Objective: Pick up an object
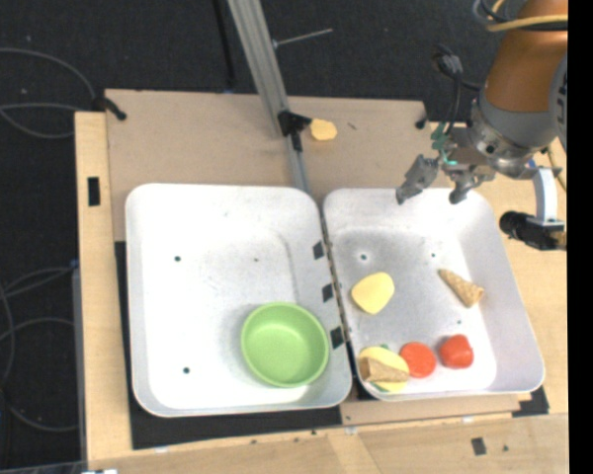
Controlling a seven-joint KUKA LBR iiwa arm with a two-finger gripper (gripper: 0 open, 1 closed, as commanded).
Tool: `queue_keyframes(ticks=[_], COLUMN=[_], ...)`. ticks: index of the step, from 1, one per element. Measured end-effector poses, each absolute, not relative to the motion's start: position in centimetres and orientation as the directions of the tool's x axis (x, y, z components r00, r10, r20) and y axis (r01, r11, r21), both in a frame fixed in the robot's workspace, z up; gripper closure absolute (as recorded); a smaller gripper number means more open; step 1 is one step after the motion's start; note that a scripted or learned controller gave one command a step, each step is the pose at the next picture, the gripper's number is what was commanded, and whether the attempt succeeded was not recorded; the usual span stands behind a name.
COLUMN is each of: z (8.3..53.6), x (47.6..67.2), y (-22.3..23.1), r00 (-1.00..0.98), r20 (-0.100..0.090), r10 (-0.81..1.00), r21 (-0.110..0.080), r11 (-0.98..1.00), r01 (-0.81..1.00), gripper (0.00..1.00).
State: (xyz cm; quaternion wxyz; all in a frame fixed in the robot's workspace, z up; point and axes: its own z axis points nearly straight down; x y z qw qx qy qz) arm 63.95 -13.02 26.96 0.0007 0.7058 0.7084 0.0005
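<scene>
Holding a green bowl (285, 344), left bin (178, 225); food pieces (373, 292) right; jaws spread, empty.

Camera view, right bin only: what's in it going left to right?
Yellow piece → round red-orange item → red item → tan cone-shaped piece. The yellow-and-tan item at the bin's near left corner overlaps the yellow piece in x, so it's left out.

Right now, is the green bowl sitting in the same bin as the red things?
No, the green bowl sits in the left bin, the red pieces in the right bin.
</scene>
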Motion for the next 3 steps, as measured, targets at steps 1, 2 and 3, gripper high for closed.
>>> queue_keyframes(ticks=[1,2,3], z=[27.0,21.1,14.8], x=[64.0,63.2,63.2], y=[-13.0,-13.8,-13.6], r00=[-0.004,0.002,0.002], r20=[-0.001,-0.003,-0.002], r10=[1.0,1.0,1.0], r21=[0.002,-0.005,-0.006], r11=[0.004,-0.002,-0.002], r01=[1.0,1.0,1.0], gripper=[0.0,0.0,0.0])
